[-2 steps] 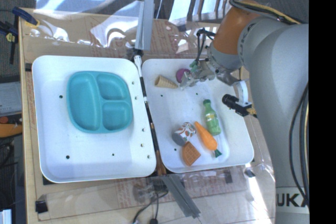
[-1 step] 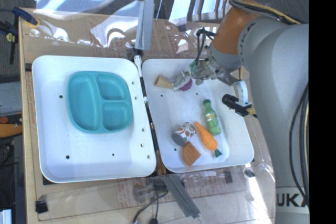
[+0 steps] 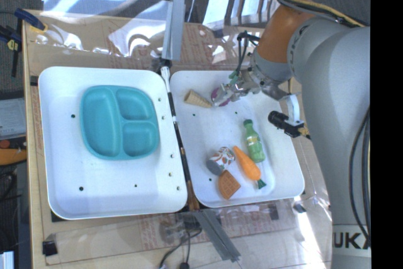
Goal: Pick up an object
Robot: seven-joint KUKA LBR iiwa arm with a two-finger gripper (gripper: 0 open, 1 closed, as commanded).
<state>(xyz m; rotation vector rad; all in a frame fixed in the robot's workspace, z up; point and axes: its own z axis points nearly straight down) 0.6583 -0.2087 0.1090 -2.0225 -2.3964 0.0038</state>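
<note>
My gripper [image 3: 230, 89] is low over the far end of the right bin [image 3: 286, 181], beneath the orange band of the arm [image 3: 281, 34]. A small purple object [image 3: 220, 96] lies right at the gripper's tip, and I cannot tell whether the two touch. Just left of it a tan cone [image 3: 197, 98] lies on its side. Nearer the front are a green bottle [image 3: 254, 140], an orange carrot [image 3: 248, 164], a waffle-like square [image 3: 228, 184] and a grey and brown lump [image 3: 220, 159].
The left bin [image 3: 56, 186] holds a teal divided plate [image 3: 121, 121]. A raised divider [image 3: 177, 135] separates the two bins. The grey arm body [image 3: 334, 110] overhangs the right bin's right side. Shiny foil [image 3: 113, 34] lies behind both bins.
</note>
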